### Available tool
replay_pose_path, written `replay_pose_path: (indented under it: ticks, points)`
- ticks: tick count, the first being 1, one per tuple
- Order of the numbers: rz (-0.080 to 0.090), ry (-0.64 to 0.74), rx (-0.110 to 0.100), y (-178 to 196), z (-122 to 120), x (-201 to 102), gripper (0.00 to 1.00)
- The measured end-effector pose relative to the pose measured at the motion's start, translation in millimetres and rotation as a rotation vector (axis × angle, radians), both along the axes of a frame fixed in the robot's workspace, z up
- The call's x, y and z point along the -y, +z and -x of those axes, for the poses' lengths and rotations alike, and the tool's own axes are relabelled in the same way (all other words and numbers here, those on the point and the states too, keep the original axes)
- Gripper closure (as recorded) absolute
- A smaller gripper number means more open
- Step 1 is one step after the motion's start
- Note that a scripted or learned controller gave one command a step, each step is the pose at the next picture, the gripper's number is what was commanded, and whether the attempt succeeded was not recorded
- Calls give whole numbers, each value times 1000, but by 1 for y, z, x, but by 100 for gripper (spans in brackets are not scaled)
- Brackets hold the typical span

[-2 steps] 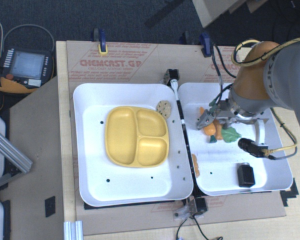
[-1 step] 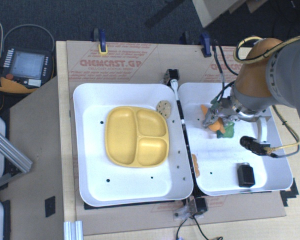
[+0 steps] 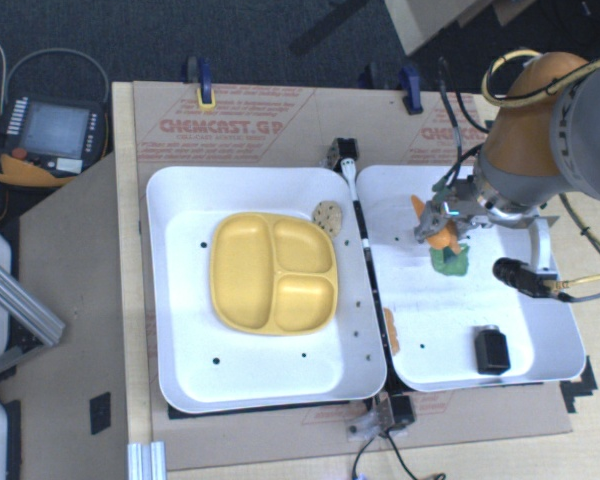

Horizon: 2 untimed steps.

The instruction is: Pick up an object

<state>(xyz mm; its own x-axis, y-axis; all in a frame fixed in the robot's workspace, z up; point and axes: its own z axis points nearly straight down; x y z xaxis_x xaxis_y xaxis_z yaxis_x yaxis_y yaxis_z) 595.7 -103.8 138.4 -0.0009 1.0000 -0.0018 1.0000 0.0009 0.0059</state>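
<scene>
Carrot toy [image 3: 446, 251] (orange, green) lies directly under claw [image 3: 442, 218].

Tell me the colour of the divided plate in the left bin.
The divided plate is pale yellow, seen clearly in the camera view, lying in the left bin.

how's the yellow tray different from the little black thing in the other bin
The yellow tray is large, taking up much of the left bin; the black object is small, near the right bin's lower corner. The yellow tray is rounded with three compartments; the black object is a plain dark block. Both lie flat on a bin floor, apart from the gripper.
</scene>
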Motion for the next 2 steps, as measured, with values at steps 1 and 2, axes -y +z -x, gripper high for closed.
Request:
replay_pose_path:
  ticks: [1, 2]
  points:
    - [1, -1, 2, 55, -7, 10, 100]
    - [0, 0, 0, 87, -8, 10, 100]
